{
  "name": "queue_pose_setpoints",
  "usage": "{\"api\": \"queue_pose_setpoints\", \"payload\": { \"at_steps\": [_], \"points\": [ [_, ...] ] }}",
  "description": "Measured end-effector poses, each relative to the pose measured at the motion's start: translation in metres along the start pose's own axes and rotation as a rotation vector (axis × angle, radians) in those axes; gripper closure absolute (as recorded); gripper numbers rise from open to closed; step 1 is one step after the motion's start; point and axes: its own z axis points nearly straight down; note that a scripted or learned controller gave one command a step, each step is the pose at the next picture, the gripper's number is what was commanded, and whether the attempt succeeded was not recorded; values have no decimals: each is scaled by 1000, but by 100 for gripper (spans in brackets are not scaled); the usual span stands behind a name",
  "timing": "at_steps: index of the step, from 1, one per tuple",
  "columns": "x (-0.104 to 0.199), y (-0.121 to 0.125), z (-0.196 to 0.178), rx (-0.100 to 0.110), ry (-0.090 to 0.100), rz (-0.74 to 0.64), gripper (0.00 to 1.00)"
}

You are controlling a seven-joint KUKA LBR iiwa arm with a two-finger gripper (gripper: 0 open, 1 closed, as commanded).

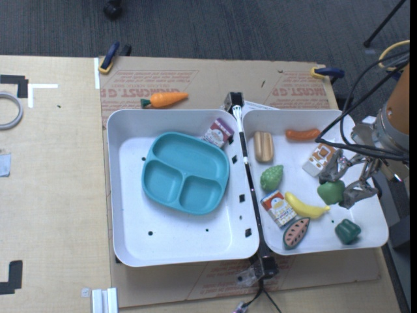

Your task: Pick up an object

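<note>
1. Green round fruit (pixel 330 192) lies in the right bin (pixel 365 240), between the gripper (pixel 350 182) fingers.
2. Fingers spread apart, straddling it, not yet clamped.
3. Centre, close firmly, lift straight, avoiding the banana (pixel 306 207).

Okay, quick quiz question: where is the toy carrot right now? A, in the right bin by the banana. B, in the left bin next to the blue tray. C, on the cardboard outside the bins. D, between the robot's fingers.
C: the carrot lies on the cardboard just beyond the left bin's far rim, not in either bin.
</note>
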Motion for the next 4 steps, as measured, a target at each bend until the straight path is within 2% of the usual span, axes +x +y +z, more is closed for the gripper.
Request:
{"api": "queue_pose_setpoints", "payload": {
  "at_steps": [1, 2, 3, 4],
  "points": [
    [-32, -3, -139, 3, -5, -17, 100],
    [-61, 65, 16, -1, 0, -151, 100],
    [-62, 65, 6, 0, -4, -149, 100],
    [-93, 2, -91, 1, -3, -243, 100]
  ]
}}
